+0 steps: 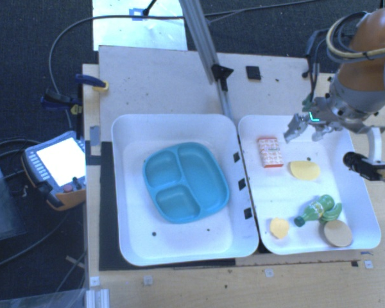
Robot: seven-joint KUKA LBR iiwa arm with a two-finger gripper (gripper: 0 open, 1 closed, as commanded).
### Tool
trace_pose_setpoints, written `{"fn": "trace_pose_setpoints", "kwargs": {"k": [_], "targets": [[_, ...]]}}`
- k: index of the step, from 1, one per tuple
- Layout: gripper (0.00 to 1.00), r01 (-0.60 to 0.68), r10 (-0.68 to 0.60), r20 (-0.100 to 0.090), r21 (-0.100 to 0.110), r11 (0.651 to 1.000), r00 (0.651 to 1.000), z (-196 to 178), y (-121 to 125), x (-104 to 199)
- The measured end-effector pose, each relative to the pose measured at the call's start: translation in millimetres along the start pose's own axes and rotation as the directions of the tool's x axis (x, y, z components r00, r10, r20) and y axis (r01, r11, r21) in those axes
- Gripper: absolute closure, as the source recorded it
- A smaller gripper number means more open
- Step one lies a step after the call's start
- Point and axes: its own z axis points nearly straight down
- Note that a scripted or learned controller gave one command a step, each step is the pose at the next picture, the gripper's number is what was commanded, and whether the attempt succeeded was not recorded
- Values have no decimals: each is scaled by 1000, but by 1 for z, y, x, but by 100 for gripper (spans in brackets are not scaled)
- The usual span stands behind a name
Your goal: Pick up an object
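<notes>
Grey arm (362,63) with orange band reaching in from the right, above the far right corner of the right bin (359,172). Pincer (306,126) hanging over the far edge of that bin, near its far left part, fingers (294,128) spread apart to a moderate width, with nothing between them and nothing touched. Small green light glowing on the wrist just behind the fingers.

Right bin, shallow and white, on the right half of the bench (160,82). In it, near the far left area: a pink-and-white patterned rectangular pack (269,152), lying flat, just below and left of the pincer yet apart from it. Beside the pack, toward the bin's middle: a flat yellow piece (305,170), rounded. Toward the near right corner: a green bottle (317,211), lying on its side, cap pointing to the near left. Touching or just beside the bottle's base, in the near right corner: a tan round disc (337,233). Along the near edge, left of the bottle: a small yellow-orange lump (279,228). Over the bin's right edge: a black cylindrical fitting (361,164) on a white bracket.

Left bin (131,236), likewise white, side by side with the right one. In its middle: a blue three-compartment tray (187,181), turned at a slant. Off the bench's left edge: a handheld pendant (56,169) with a lit screen.
</notes>
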Motion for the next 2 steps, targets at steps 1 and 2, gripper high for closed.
{"fn": "trace_pose_setpoints", "kwargs": {"k": [1, 2], "targets": [[0, 0, 0, 0, -2, 1000, 1000, -1, 1, 0], [0, -3, 3, 0, 2, 1000, 1000, 61, 1, 1]]}}
